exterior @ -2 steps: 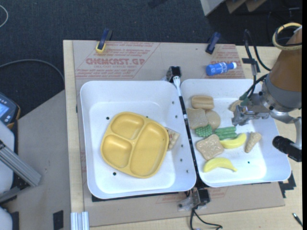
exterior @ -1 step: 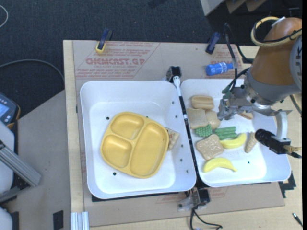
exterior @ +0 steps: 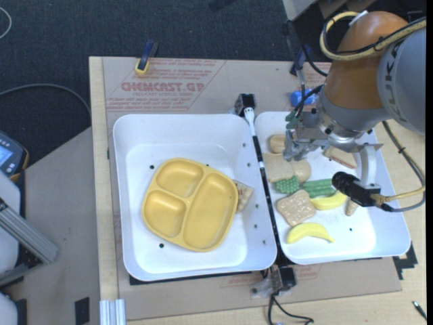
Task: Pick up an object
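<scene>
The right bin (exterior: 385,239) holds several toy foods: a yellow banana (exterior: 309,233), a tan cracker (exterior: 295,207), a green bumpy piece (exterior: 285,184), a green bean pod (exterior: 318,186), a yellow piece (exterior: 330,202), a beige round piece (exterior: 277,143) and a tan wedge (exterior: 340,158). My gripper (exterior: 295,152) hangs low over the bin's upper left part, just above a pale beige piece (exterior: 302,170) and right of the beige round piece. Nothing shows between its fingers.
The left bin (exterior: 128,147) holds a yellow compartment plate (exterior: 189,203) with a small tan item (exterior: 243,195) at its right edge. A black divider clip (exterior: 245,104) sits between the bins. The arm's orange band (exterior: 365,32) and cables cover the right bin's upper right.
</scene>
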`<state>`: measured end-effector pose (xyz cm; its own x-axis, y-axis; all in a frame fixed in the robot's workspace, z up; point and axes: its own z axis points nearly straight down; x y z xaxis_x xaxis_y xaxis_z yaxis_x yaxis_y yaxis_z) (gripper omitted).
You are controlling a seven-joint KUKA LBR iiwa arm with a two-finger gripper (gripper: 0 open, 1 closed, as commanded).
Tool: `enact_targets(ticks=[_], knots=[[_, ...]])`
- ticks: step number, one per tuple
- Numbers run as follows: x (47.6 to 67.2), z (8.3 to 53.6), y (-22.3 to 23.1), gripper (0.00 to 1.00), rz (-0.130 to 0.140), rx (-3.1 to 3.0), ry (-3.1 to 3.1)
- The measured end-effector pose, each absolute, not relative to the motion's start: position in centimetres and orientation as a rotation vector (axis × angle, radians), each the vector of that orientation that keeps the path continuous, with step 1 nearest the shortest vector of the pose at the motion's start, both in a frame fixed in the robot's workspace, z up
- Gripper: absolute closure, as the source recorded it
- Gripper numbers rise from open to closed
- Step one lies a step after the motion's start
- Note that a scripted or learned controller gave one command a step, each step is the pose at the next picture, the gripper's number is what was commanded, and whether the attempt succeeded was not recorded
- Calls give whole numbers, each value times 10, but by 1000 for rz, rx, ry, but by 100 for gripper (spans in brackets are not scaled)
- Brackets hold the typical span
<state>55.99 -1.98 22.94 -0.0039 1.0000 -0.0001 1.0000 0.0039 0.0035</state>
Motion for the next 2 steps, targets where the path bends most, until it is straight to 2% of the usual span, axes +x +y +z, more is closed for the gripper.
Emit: enact_targets(ticks=[1, 2], knots=[[584, 232, -10, 100, 4, 2217, 2221], [577, 215, -13, 100, -4, 2224, 2223]])
